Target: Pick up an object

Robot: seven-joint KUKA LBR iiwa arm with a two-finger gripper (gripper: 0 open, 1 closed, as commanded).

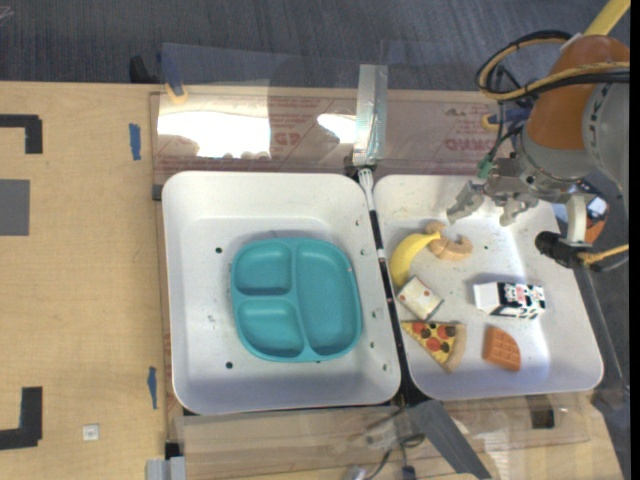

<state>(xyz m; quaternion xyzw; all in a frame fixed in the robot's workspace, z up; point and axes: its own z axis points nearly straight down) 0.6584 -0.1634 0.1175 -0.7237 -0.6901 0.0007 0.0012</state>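
My gripper (488, 208) hangs over the back of the right bin (570, 368), its two fingers spread apart and open with nothing between them. Just below and left of it lie a small tan ring-shaped toy (451, 247) and a yellow banana (405, 256). Further forward in the same bin are a white block with a red spot (418, 297), a pizza slice (437, 340), an orange waffle-like piece (502, 349) and a black-and-white carton (511, 298) lying on its side.
The left bin (190, 268) holds a teal divided plate (297, 298). A clear plastic wall (260, 128) and a metal post (369, 118) stand behind the bins. Cables (520, 63) loop above the arm's orange band (570, 88).
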